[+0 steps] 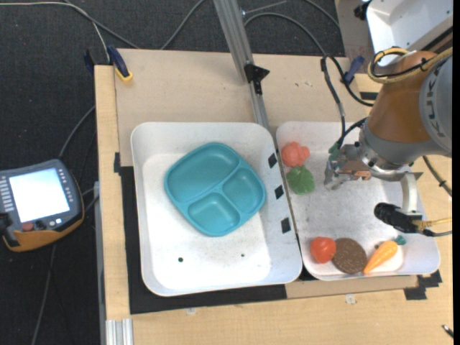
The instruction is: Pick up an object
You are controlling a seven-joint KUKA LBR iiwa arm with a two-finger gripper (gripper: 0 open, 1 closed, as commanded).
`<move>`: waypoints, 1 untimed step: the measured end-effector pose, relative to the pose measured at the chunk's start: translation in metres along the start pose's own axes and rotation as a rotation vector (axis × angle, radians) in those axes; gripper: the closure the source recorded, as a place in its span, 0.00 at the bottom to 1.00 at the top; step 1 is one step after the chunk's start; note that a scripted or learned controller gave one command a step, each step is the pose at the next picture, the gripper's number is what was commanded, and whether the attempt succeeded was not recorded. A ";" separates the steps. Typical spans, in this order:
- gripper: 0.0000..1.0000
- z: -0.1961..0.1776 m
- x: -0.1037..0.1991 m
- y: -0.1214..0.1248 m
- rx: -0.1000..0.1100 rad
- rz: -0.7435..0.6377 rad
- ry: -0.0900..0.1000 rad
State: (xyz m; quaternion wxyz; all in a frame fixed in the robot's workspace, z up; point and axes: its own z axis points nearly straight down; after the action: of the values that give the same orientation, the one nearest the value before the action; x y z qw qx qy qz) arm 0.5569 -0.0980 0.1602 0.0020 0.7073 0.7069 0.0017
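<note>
The tool (335, 181) is seen above the upper middle of the right bin (425, 263), carried by the arm that reaches in from the view's right. How far it is open cannot be told, and no thing is seen held in it. A green piece (301, 181) lies just left of the tool, near it but apart, by the bin's left wall. A red-orange piece (295, 154) is found to the tool's upper left, touching the green piece. Well below the tool, along the bin's near edge, three things are set in a row. A tomato (323, 249) lies to the lower left. A brown disc (349, 256) lies almost straight below, touching the tomato. A carrot (381, 256) lies to the lower right, against the disc. Far to the tool's left, a teal plate (214, 188) with three compartments is laid in the left bin (154, 264). Both bins are borne by the desk (180, 85).
</note>
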 end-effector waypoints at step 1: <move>1.00 -0.049 0.004 0.010 -0.002 -0.003 0.000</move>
State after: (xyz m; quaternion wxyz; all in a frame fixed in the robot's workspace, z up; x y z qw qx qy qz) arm 0.5670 -0.0941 0.2097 0.0026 0.7064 0.7078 0.0022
